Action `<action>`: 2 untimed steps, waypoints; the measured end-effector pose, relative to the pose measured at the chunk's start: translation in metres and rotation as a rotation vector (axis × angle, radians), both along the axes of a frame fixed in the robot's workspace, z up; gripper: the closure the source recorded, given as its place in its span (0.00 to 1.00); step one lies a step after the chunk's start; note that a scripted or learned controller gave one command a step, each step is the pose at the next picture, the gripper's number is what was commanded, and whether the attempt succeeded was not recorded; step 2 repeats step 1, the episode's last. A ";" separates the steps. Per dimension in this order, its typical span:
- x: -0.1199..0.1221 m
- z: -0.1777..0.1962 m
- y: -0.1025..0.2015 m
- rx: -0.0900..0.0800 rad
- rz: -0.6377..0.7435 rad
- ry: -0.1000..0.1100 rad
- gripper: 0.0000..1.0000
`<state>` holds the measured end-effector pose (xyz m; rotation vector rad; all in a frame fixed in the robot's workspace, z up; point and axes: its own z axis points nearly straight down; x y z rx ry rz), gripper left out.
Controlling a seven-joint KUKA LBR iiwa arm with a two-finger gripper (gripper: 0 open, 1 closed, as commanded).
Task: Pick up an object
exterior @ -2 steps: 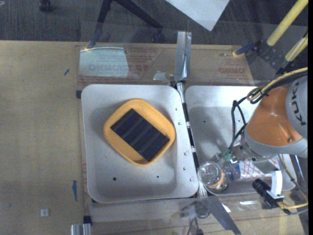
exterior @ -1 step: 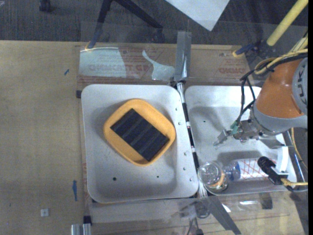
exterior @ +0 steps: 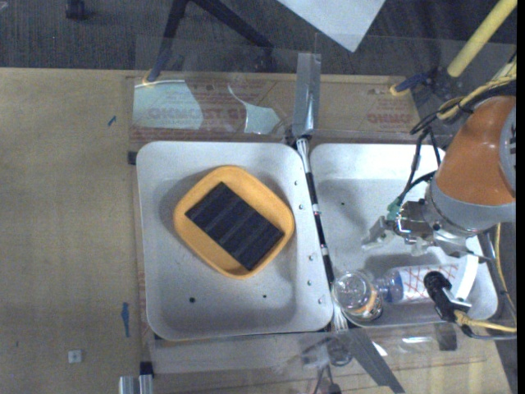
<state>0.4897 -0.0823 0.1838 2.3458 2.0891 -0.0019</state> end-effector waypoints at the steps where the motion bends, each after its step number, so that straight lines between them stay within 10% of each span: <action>1: -0.011 -0.091 -0.063 0.001 0.043 0.000 0.00; 2: -0.011 -0.091 -0.063 0.001 0.043 0.000 0.00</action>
